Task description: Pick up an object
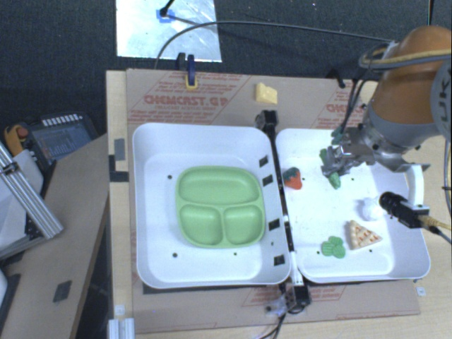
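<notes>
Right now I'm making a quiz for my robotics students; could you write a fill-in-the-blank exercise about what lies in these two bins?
1. The green divided tray lies in the ____ bin.
2. The tray has ____ compartments.
3. The pizza slice toy lies in the ____ bin, near the green broccoli toy.
4. The yellow cheese piece lies ____ both bins, on the cardboard.

Missing words: left; three; right; outside
</notes>
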`<move>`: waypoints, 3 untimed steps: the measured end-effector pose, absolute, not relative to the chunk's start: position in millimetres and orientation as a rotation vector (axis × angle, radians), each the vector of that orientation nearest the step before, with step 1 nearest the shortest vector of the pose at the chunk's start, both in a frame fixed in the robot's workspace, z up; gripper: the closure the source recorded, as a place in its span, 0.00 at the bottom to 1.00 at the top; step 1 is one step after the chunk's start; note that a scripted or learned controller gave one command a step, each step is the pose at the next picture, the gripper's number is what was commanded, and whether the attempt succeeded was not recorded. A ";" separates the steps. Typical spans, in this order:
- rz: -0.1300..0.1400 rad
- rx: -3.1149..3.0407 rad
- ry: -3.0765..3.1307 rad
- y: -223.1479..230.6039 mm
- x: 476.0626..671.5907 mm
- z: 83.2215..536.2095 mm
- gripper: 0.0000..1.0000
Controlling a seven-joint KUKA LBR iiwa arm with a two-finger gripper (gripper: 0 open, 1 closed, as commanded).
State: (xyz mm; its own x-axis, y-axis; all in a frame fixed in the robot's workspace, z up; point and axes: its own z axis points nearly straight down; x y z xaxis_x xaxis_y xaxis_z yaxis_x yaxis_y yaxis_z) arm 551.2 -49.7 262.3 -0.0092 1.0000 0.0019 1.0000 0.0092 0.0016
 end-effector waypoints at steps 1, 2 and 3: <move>-0.003 -2.210 -2.231 1.7 545.8 248.5 1.00; -0.002 -2.210 -2.231 55.3 549.8 232.3 1.00; -0.004 -2.209 -2.232 106.1 545.6 236.8 1.00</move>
